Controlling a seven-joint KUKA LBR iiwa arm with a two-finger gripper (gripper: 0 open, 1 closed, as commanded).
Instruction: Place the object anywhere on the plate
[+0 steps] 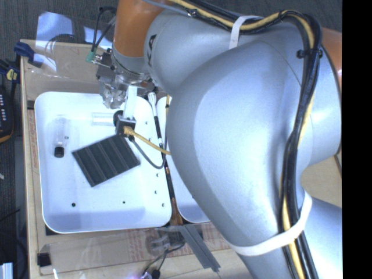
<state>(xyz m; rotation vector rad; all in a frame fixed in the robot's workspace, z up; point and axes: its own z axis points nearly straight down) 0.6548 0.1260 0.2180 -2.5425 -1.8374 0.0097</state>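
- Right bin (pixel 187 214): largely concealed behind the arm (pixel 250 127); a narrow strip of its left rim and a lower corner are exposed.
- Arm: cut off by the top and bottom edges of the frame.
- Gripper (pixel 114 100): finger position indistinct against the white floor of the left bin (pixel 87 214); state undetermined.
- Clear object (pixel 60 135) with a dark end at the left bin's left side: too small and faint to identify.
- Items at the frame's left edge: cropped, unidentifiable.
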